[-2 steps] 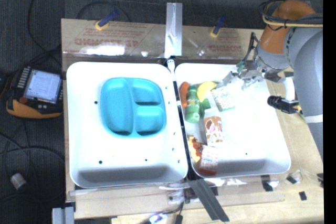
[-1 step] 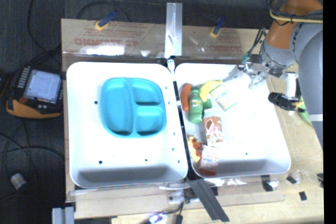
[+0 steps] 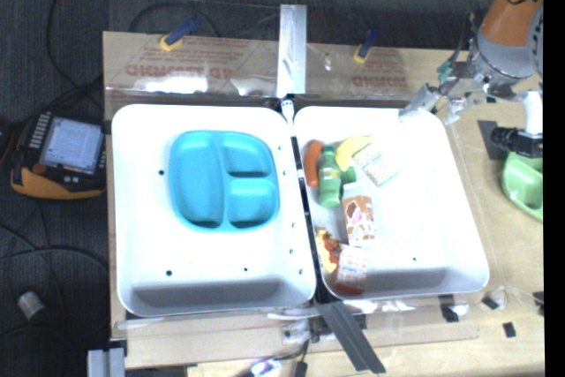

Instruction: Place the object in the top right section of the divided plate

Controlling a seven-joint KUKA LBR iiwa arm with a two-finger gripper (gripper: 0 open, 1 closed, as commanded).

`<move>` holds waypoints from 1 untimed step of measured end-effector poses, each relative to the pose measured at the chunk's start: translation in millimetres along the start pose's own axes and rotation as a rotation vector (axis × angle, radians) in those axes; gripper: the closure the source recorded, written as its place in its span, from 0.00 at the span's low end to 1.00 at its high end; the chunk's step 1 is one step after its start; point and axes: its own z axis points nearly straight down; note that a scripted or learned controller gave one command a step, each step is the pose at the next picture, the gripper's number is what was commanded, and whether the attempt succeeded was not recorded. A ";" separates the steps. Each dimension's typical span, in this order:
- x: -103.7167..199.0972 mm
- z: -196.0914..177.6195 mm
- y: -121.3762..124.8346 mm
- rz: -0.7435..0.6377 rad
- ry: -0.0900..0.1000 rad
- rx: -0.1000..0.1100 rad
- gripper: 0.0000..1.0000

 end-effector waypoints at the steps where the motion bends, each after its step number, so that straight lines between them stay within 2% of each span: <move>1: -3.2 -76.1 -0.6 0.077 0.002 -0.001 0.00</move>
